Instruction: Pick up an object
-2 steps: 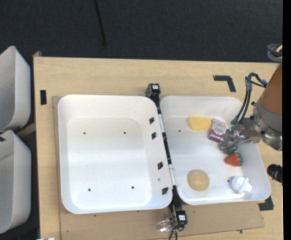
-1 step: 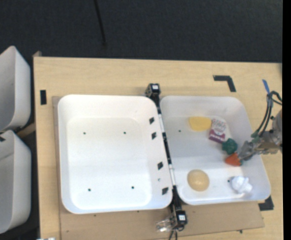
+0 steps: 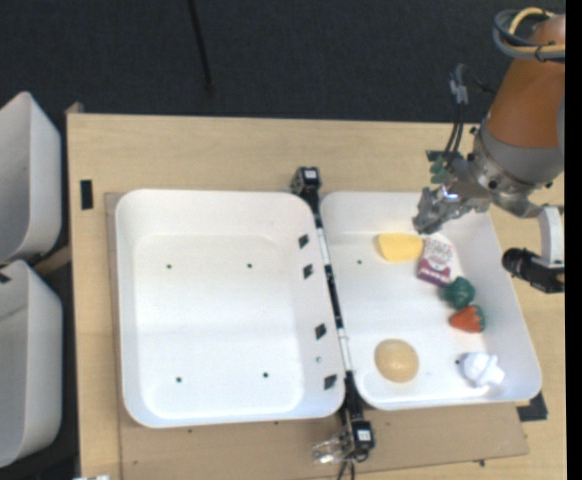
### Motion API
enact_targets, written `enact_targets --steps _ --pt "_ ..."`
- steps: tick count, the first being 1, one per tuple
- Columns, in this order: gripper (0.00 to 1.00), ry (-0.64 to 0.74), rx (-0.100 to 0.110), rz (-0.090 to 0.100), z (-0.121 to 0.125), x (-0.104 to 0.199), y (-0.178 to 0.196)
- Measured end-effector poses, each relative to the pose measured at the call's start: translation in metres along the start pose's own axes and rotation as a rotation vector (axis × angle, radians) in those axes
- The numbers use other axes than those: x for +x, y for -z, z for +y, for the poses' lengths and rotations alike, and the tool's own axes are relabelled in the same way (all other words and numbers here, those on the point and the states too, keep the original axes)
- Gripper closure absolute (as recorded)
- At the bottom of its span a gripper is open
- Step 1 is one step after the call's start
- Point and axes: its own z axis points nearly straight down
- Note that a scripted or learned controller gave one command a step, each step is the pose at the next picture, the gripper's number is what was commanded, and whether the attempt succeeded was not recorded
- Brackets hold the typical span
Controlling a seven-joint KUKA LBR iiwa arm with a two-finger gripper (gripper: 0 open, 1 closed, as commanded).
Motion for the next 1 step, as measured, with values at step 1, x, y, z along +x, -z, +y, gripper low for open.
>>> enact_targets --steps 1 --pt "1.00 -0.011 0.023 0.002 -0.0532 0.0561 -0.0689"
